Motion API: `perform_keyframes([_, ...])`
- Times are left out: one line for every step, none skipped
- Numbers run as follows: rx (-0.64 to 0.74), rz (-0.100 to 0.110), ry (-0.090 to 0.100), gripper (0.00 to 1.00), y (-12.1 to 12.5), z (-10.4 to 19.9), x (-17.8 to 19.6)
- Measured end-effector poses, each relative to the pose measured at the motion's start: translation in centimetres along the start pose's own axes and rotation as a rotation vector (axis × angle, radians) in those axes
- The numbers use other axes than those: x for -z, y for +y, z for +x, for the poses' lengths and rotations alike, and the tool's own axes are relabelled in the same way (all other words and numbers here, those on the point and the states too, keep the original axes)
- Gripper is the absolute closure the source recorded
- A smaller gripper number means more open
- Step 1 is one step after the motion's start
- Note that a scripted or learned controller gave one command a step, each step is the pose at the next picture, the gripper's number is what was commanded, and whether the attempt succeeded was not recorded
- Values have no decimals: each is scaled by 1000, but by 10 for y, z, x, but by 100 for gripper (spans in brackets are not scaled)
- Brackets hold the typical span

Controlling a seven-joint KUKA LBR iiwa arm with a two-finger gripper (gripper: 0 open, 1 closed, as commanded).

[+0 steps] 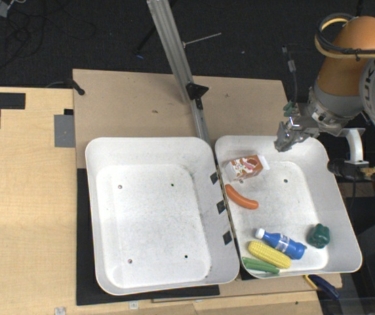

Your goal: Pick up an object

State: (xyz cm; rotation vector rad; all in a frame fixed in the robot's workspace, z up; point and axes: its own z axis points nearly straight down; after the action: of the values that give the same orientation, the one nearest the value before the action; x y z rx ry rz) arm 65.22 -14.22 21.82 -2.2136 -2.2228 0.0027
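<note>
Holding nothing visible, claw [286,141] state unclear; right bin [335,205]: five objects.

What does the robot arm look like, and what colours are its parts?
The arm is grey, with a rounded orange band above the wrist and a yellowish cable looped over its top. Its wrist narrows to a small, dark grey metallic gripper. A white bracket-like piece sits beside the wrist.
</note>
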Motion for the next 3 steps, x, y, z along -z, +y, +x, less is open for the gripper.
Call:
perform_keyframes([1,-1,1,100,-20,55,10])
perform_keyframes([0,-1,1,100,-36,107,20])
perform_keyframes([-1,2,0,100,-53,148,12])
